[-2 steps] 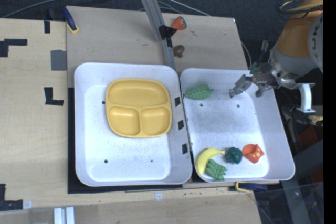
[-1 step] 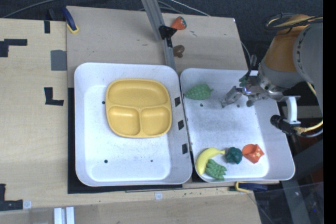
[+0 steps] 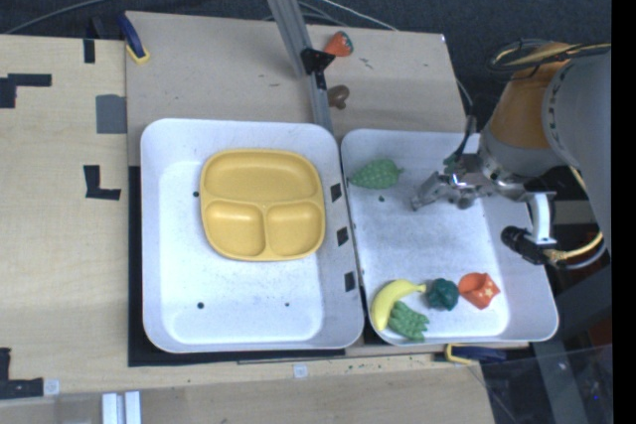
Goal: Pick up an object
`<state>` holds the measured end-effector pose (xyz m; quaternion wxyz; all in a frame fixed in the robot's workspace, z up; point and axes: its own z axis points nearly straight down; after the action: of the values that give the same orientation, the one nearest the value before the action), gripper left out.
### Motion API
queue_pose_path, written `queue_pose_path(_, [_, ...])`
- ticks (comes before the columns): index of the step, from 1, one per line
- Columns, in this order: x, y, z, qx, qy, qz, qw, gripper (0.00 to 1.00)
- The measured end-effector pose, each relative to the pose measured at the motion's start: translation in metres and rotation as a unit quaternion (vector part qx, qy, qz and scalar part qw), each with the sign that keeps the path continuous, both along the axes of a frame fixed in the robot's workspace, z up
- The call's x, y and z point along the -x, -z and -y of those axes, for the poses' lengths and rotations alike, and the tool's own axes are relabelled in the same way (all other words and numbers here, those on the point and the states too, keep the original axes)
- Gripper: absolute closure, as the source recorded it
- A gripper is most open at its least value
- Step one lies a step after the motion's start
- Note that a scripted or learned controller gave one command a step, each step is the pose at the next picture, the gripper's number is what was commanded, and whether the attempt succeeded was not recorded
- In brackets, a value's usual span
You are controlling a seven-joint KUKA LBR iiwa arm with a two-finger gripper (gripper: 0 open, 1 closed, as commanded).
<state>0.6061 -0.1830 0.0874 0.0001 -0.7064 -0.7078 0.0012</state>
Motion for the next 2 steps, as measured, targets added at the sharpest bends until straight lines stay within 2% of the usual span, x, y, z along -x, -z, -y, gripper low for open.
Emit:
queue_pose_path(1, [0.0, -0.011, -0.001, -0.0003, -0.001, 0.0, 1.0, 1.0])
queue_pose_path(2, [0.005, -0.056, -0.003, -0.0003, 0.001, 0.002, 1.0, 1.0])
